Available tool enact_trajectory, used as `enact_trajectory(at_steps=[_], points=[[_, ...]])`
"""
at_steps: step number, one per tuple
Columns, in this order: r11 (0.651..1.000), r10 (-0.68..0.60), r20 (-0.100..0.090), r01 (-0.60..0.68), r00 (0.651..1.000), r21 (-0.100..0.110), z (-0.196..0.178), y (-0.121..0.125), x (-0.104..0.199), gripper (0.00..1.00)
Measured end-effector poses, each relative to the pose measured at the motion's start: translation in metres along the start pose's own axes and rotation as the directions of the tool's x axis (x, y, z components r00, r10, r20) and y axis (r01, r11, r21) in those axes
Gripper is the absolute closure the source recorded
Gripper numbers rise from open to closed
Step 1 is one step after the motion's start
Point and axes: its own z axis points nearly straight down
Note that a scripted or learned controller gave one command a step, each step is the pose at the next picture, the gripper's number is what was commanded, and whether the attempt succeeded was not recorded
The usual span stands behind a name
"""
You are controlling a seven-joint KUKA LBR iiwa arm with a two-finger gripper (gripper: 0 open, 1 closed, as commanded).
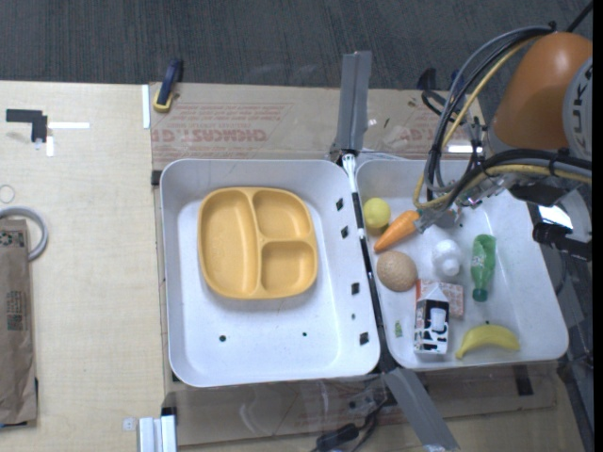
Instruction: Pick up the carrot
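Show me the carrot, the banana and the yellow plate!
carrot (396, 233): camera view, middle of its orange body.
banana (488, 340): camera view, middle of its curve.
yellow plate (226, 243): camera view, its big compartment.
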Motion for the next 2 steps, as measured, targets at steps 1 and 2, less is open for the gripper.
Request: enact_trajectory(at_steps=[1, 2], points=[[1.000, -0.014, 0.001, 0.014, 1.000, 0.001, -0.086, -0.051, -0.068, 0.00], [0.992, -0.123, 0.000, 0.123, 0.992, 0.000, 0.035, 0.004, -0.040, 0.00]])
